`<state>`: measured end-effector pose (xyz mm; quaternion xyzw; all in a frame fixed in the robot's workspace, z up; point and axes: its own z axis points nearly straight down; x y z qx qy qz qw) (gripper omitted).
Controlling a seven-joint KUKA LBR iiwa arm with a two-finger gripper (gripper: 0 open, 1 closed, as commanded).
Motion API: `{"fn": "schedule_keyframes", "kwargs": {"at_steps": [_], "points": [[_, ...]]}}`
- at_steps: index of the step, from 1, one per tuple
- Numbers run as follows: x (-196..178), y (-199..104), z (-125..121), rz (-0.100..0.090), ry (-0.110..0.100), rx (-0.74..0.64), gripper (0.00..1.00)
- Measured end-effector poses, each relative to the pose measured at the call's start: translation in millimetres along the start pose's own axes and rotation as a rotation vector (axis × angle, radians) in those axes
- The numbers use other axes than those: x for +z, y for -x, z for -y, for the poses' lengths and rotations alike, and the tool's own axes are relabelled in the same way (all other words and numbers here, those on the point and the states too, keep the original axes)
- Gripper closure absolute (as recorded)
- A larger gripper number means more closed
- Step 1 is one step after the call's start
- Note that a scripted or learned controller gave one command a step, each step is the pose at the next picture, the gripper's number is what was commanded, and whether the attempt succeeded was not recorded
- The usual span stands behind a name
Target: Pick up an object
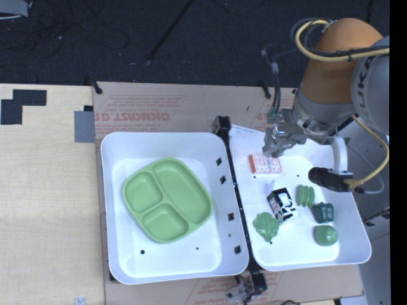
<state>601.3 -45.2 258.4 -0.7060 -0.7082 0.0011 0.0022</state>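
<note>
Arm: I see it reaching in from the right, its orange band high over the right bin (356,250)
Jaws: the gripper (275,146) hangs low at the far end of the right bin, just above a small red-and-white packet (265,164); I cannot tell whether the jaws are released or clenched
Task objects: all lying in the right bin; packet at the far end, black-and-white item (282,204) mid-bin, green leafy piece (266,226) beside it, three green pieces (315,212) toward the right wall
Left bin (121,259): holds a green divided plate (166,199)
Desk (44,196): pale wood, left of the bins
</note>
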Motion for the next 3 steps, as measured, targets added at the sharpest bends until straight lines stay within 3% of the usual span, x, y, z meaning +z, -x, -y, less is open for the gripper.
{"fn": "schedule_keyframes", "kwargs": {"at_steps": [3], "points": [[17, -128, 74, 0.0, -0.002, -0.001, 1.0]]}}
